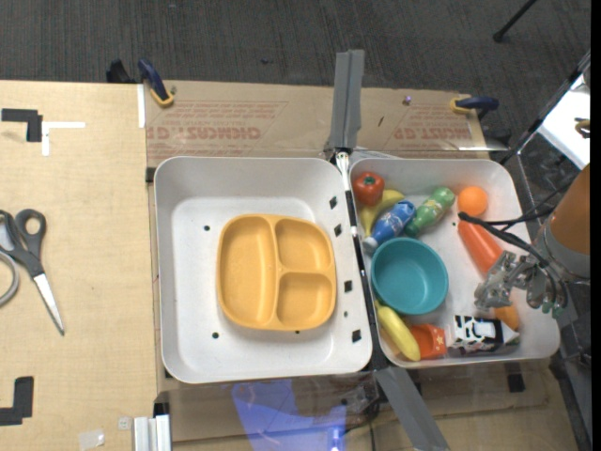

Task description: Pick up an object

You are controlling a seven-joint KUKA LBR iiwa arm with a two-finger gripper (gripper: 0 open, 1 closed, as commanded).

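1. Gripper (496, 287): hangs over the right bin (519, 195), near its right wall and toward the near end. Whether it is open, closed, or gripping anything cannot be told; the metal parts blur together.
2. Orange carrot (481, 244): the closest candidate on the far side. It lies just far-left of the gripper, long axis running from far-left to near-right, its near end at the gripper.
3. Black-and-white toy (481, 334): lies just on the near side of the gripper, against the bin's near wall.
4. Teal bowl (409, 275): sits to the gripper's left, in the middle of the right bin.
5. Other contents of the right bin: banana (398, 333) and a red item (430, 340) at the near edge; tomato (368, 187), blue bottle (390, 224), green bottle (430, 208) and orange ball (472, 200) at the far end.
6. Left bin (178, 280): holds a yellow divided plate (277, 272), well apart from the gripper.
7. Judgement: a short descent would likely meet the carrot or the toy.
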